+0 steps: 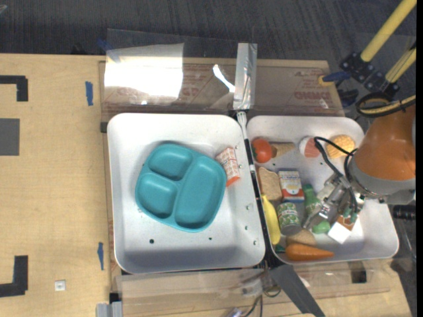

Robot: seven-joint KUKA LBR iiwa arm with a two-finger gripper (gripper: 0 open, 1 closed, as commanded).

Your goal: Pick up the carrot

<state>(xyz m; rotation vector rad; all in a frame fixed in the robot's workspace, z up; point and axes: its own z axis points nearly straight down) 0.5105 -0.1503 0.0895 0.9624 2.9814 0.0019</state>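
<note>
Approaching the carrot [308,250] called for a descent centred on its thick end, jaws set across its width, clear of the banana [270,220] and green can [289,216] at its ten o'clock. The carrot lay flat against the near wall of the right bin [380,238], at six o'clock in that bin. The arm [386,154] reached in from three o'clock, wrist angled down, gripper [332,207] just above the clutter at the carrot's one o'clock. Whether its fingers were spread or pressed together could not be told
</note>
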